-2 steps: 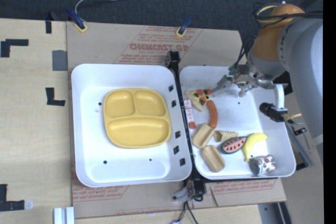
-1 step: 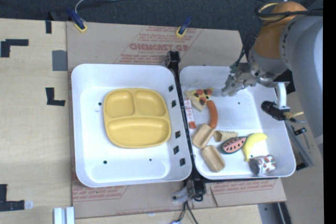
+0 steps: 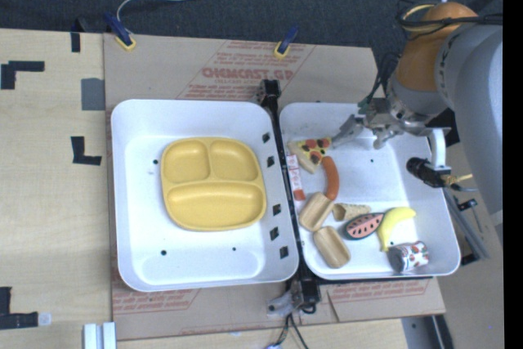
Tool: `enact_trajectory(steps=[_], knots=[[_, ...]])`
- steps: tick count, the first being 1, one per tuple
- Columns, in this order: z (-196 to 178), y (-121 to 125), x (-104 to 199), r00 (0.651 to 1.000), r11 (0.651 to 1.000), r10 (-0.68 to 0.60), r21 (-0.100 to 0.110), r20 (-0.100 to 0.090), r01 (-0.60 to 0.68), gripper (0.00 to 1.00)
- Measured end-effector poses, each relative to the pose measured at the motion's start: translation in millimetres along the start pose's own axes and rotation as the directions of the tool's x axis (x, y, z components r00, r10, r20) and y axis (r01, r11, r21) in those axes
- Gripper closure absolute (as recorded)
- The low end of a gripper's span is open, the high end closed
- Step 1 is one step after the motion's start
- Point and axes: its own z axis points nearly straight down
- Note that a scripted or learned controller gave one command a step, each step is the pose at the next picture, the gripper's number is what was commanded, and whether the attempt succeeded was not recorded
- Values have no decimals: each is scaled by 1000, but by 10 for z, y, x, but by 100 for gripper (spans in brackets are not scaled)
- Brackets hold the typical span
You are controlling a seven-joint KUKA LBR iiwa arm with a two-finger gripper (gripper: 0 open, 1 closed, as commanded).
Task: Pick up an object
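**Gripper spread above the toy food**

The gripper (image 3: pixel 364 131) hangs over the far end of the right bin (image 3: pixel 384 167), fingers splayed apart with nothing between them; just beside its left finger lies the pizza slice (image 3: pixel 309 151), touching the sausage (image 3: pixel 330 177); nearer than the sausage sit the bread rolls (image 3: pixel 324 230), watermelon slice (image 3: pixel 364 225), banana (image 3: pixel 394 225) and can (image 3: pixel 409 256); red cardboard lettering reads "CHEMCAST" (image 3: pixel 237 72).
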Motion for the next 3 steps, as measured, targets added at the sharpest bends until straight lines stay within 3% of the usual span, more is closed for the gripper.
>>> enact_trajectory(steps=[1,2,3], knots=[[-95,-1,0,1000,1000,-1,1,1,1,100],[-94,-2,-1,1000,1000,-1,1,2,1,0],[270,231,115,1000,1000,7,-2,-4,-7,0]])
